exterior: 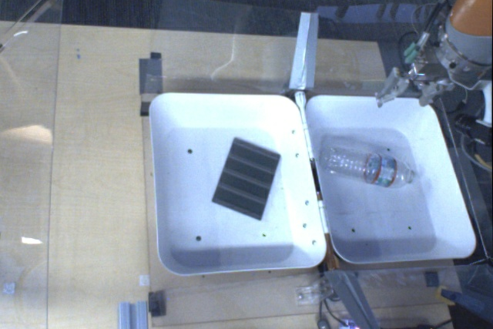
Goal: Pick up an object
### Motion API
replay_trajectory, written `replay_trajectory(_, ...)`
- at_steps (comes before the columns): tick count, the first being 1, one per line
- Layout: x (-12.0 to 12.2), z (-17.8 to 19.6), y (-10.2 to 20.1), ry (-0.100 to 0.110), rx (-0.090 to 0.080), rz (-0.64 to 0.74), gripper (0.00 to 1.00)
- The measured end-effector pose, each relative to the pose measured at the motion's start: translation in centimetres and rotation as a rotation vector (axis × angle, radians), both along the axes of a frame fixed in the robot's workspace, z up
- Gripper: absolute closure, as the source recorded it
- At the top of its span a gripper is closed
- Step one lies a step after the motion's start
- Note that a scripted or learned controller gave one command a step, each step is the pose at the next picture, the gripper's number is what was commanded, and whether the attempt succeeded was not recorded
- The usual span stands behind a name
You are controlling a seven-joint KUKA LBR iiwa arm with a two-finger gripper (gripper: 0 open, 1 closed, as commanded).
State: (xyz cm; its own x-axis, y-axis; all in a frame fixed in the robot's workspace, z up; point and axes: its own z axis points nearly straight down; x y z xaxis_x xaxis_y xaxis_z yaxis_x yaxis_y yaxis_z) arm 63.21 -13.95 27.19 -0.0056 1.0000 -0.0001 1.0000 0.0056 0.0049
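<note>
Pincer [406, 91] spread wide, holding nothing, above right bin's [454, 235] far rim; bottle [368, 166] lies mid-bin.

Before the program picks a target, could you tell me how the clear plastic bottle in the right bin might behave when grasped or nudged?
The bottle lies on its side, so a nudge would probably roll it across the right bin. It looks see-through and mostly empty, so likely light and easy to dent. Its smooth wall may slip in the tool.
</note>
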Motion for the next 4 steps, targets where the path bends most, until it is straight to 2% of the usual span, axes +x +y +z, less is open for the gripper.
replay_trajectory(1, -3.6, -15.4, -1.0, 0.002, 0.0, 0.103, 0.0)
replay_trajectory(2, -8.9, -18.3, -6.1, -0.005, -0.004, 0.165, 0.0)
replay_trajectory(3, -13.7, -18.2, -6.6, -0.009, -0.006, 0.264, 0.0)
replay_trajectory(4, -13.4, -17.0, -6.5, -0.016, -0.006, 0.263, 1.0)
